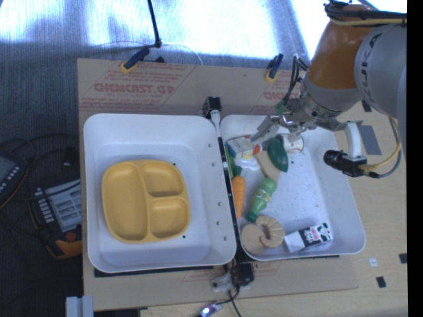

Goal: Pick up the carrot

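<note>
Two white bins side by side. Left bin (132, 127): yellow divided tray (145, 200). Right bin (344, 223): carrot (238, 191), green bottle (261, 200), dark green piece (277, 154), tan round piece (263, 233), small carton (309, 236). Carrot orange, tapered, lying lengthwise against the left wall, beside the bottle. Gripper (268, 129) over the bin's far end, well apart from the carrot; fingers spread, nothing between them.

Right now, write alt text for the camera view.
An orange carrot lies at the left wall of the right bin, beside a green bottle; the gripper hovers over the bin's far end. The left bin holds a yellow divided tray.
</note>
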`<action>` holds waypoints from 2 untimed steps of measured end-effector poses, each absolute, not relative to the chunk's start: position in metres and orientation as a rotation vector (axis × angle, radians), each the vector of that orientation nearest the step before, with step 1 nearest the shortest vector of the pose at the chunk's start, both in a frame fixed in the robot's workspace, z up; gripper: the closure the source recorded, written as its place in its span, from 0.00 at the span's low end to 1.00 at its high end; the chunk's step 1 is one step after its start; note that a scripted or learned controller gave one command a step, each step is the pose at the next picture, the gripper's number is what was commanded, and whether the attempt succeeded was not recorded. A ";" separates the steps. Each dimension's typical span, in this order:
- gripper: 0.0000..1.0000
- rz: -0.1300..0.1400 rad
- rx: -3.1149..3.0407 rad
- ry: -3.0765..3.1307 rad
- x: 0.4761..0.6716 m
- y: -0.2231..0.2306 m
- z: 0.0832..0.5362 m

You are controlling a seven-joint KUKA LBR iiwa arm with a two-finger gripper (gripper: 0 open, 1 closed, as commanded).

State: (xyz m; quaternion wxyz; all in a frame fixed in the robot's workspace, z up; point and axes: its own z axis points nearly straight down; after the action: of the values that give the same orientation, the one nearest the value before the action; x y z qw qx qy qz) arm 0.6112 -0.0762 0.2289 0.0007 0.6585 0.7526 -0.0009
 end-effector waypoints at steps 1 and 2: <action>0.00 -0.002 2.089 2.348 0.582 0.011 0.212; 0.00 -0.001 1.986 2.436 0.668 0.094 0.183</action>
State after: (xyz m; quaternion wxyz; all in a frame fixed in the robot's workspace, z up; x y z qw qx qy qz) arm 0.6677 0.0943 0.1835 -0.0005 0.6319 0.7750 -0.0004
